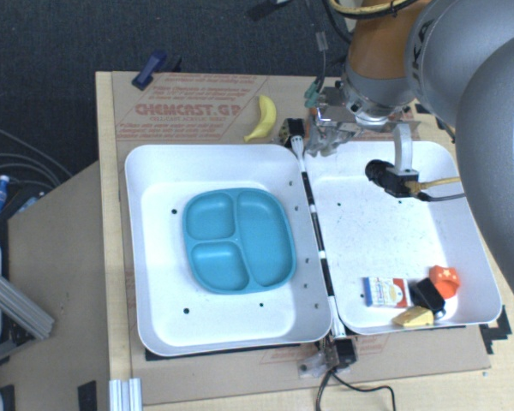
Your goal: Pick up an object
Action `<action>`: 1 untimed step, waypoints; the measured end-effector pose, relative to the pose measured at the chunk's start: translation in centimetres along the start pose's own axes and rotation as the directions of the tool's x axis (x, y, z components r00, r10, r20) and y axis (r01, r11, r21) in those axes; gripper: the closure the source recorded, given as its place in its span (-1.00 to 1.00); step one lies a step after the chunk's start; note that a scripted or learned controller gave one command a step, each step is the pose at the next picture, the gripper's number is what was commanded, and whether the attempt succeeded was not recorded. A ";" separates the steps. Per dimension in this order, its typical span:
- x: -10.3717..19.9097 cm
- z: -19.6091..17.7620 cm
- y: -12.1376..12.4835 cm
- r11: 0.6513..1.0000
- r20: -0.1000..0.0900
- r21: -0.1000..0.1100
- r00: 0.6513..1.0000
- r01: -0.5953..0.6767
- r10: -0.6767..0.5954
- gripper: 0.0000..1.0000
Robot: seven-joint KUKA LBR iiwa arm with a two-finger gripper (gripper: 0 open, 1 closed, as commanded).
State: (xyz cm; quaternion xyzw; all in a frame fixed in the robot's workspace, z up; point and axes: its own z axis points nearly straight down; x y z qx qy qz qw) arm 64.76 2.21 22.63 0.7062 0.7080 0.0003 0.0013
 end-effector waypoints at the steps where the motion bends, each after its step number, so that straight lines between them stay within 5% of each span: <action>1: -0.2 -1.8 1.9 1.000 -0.001 0.000 1.000 -0.001 0.001 1.00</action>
